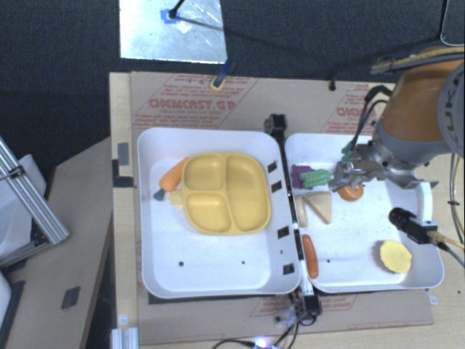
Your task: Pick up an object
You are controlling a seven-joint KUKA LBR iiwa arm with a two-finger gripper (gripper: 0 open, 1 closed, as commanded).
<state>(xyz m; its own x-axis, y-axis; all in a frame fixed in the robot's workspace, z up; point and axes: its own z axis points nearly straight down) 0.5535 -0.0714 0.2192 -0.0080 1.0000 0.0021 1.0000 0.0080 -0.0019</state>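
Observation:
My gripper (pixel 346 179) hangs low over the upper middle of the right bin (pixel 363 267). A small orange piece (pixel 352 193) lies right beneath its tip and is partly covered by it; I cannot tell whether they touch. Just left of the gripper are a purple and green toy (pixel 310 175) and a cream wedge (pixel 318 206). A red-orange sausage (pixel 310 256) lies along the bin's left wall. A yellow round piece (pixel 394 257) sits at the bin's lower right.
The left bin (pixel 167 267) holds a yellow divided plate (pixel 221 193), with an orange carrot (pixel 171 176) against the plate's left edge. A black part (pixel 409 226) juts over the right bin's right side. The grey arm (pixel 421 115) covers the bin's upper right corner.

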